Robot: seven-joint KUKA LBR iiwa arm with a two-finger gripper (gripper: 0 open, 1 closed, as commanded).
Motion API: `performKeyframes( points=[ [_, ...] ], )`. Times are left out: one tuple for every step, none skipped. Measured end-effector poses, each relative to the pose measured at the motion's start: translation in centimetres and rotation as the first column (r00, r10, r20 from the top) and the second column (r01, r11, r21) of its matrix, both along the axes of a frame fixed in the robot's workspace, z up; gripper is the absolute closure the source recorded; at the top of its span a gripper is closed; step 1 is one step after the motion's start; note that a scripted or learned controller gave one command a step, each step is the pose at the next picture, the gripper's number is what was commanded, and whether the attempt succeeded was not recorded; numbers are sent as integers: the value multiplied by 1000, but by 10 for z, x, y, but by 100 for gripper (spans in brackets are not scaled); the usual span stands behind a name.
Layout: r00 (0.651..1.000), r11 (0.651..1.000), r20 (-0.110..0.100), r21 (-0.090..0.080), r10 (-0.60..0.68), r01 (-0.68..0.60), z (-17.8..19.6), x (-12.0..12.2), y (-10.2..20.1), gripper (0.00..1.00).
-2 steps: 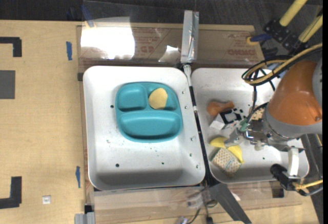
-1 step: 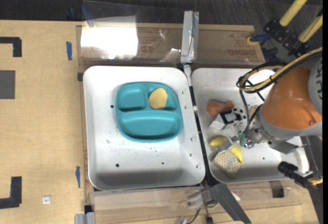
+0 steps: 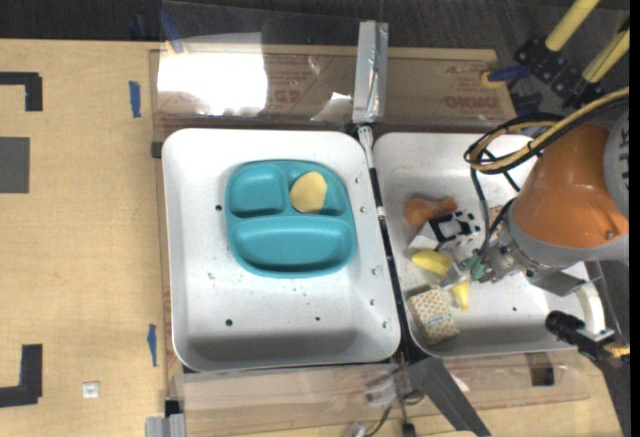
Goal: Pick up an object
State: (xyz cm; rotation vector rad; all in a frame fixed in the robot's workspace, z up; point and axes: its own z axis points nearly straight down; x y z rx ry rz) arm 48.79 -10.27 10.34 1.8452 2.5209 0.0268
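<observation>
Camera view has the tool (image 3: 470, 260) low over the right-hand bin (image 3: 520, 310), hanging from the orange-banded arm (image 3: 572, 200) that comes in from the right, and its tip sits in the middle of a small cluster of objects. Whether it is released or clenched I cannot tell, since the wrist body and a black-and-white block hide the tip from above. Just to the tool's left lies a yellow piece (image 3: 431, 262), touching or nearly touching it; up and to the left of the tool is an orange-brown piece (image 3: 428, 210); below and to the left, against the bin's near wall, rests a patterned beige block (image 3: 434, 314). Well to the tool's left, in the other bin (image 3: 200, 315), a teal divided tray (image 3: 290, 235) carries a yellow round thing (image 3: 308, 192) in its upper right compartment. The nearest candidate, by my reading, is the yellow piece, so the step in hand looks like settling on it and closing. To do it well the tool should be centred over that piece rather than over its edge, come down straight so it does not shove the piece toward the wall between the bins, and close only once both sides of the piece are bracketed. The beige block lies close enough to be nudged or caught along with it, so a clean vertical lift matters
</observation>
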Motion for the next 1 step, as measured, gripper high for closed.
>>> performKeyframes(
  points=[
    [999,999,-17,-1,41,-41,83,13,95,100]
  ],
)
